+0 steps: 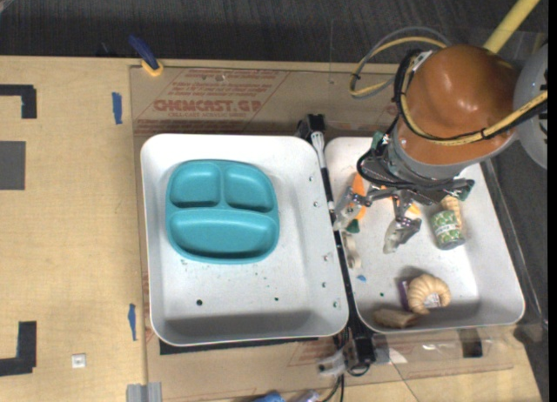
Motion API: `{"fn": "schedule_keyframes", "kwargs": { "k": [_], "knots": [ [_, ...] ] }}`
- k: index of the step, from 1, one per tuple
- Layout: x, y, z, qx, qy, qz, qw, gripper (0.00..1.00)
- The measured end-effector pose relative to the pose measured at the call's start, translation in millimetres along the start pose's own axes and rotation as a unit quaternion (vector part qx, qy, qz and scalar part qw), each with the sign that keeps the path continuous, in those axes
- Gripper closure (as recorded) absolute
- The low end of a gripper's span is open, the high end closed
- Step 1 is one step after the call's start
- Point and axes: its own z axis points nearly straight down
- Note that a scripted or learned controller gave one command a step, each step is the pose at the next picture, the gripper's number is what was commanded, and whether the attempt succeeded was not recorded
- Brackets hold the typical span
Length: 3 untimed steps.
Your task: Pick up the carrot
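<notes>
The carrot (358, 186) is a small orange piece near the left wall of the right bin (496, 252), partly covered by the gripper's left finger. The grey arm with its orange band (457, 87) hangs over the upper part of that bin. Below it the gripper (376, 223) points down with its two fingers spread apart. The left finger (351, 214) sits at or over the carrot's lower end, and the right finger (399, 233) stands over bare bin floor. Nothing shows between the fingers.
A green speckled toy (448, 223) lies just right of the gripper. A tan shell-shaped item (426, 291) and a brown piece (396, 318) lie near the right bin's front. The left bin (174, 304) holds a teal divided plate (223, 210).
</notes>
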Motion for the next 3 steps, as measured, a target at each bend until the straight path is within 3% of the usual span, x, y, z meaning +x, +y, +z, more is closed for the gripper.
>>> {"fn": "schedule_keyframes", "kwargs": {
  "k": [1,2,3],
  "knots": [
    [37,-48,0,0.002,0.000,0.114,0.9934,0.00],
    [67,-75,88,0.002,0.000,0.221,0.9752,0.00],
    [58,-65,95,0.003,0.000,0.235,0.9721,0.00]
  ]
}}
